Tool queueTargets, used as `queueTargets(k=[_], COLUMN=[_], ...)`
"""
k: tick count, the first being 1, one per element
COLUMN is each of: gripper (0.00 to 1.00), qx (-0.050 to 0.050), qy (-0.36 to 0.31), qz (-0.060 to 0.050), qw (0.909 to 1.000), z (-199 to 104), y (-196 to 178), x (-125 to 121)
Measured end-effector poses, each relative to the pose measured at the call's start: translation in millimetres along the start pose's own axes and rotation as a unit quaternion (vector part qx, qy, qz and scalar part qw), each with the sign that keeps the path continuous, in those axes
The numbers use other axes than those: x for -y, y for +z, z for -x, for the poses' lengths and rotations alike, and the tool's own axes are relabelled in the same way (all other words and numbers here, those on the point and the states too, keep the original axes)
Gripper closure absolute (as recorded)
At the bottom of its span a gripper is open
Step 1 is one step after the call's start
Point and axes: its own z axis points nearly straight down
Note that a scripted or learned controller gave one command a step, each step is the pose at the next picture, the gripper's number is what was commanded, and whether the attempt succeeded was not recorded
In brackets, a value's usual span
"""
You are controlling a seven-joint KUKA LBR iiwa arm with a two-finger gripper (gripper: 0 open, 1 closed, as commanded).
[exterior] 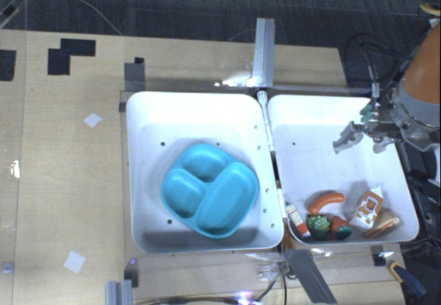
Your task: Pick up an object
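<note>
My gripper [362,143] hangs over the right side of the right bin [310,131], open, with nothing between its fingers. Toy foods lie in that bin's near corner, below the gripper: an orange sausage [324,200], a green broccoli piece [318,226], a red piece [341,228], a small white and orange carton [366,207], a tan bun [384,226] and a small tube [295,217] against the left wall. A blue divided plate [210,190] lies in the left bin [151,124].
A metal post [264,52] stands behind the divider between the bins. The arm's orange band [424,73] and cables sit at the right edge. Black markers [69,54] lie on the wooden bench to the left.
</note>
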Motion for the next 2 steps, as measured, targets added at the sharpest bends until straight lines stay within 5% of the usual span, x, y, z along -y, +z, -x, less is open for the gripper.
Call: queueTargets(k=[1,2], gripper=[0.0,1.0], qx=[0.001,0.002], qy=[-0.004,-0.005], qz=[0.004,0.007], qw=[1.0,1.0], z=[27.7,28.2], y=[167.3,155.1], x=[35.2,32.6])
